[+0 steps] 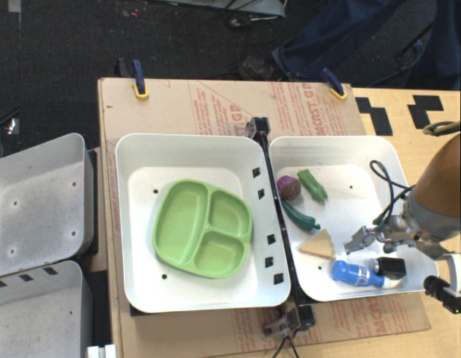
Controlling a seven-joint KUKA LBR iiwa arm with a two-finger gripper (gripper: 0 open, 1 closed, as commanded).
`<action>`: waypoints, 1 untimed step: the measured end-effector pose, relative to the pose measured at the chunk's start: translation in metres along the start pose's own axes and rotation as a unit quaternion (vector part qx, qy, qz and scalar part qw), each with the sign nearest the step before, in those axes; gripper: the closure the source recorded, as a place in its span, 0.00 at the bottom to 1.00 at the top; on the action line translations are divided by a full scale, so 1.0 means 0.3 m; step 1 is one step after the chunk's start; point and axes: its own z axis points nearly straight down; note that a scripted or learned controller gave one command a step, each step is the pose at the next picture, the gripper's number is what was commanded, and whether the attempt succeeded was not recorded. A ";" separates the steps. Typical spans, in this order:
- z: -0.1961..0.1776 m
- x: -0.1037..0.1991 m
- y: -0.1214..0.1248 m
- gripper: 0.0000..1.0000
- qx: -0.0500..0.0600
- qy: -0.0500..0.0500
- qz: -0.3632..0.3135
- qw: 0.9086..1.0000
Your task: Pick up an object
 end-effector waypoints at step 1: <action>0.086 0.002 0.000 0.00 0.000 0.000 0.000 1.000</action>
